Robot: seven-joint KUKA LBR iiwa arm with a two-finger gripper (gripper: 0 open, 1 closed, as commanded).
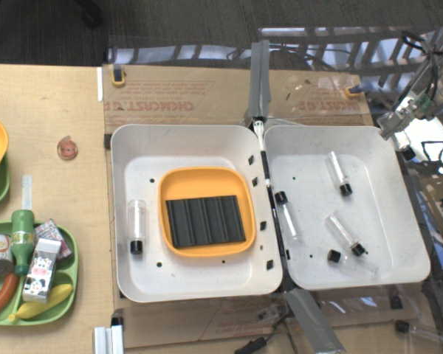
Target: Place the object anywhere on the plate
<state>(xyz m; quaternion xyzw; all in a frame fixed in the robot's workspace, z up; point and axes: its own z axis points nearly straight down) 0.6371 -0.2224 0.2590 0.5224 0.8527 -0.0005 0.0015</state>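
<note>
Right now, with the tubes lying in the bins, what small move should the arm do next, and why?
Probably bring the claw left and down over the tube in the right bin. The claw sits at that bin's far right corner, this tube lies nearest to it, and the orange plate in the left bin carries no tube.

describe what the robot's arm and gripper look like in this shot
At the camera view's upper right edge, a small part of the robot's pale grey and white gripper assembly shows, a boxy angular piece with a dark patch. Thin cables, including a greenish one, run up from it. The finger shapes and any markings are too blurred to make out.
</note>
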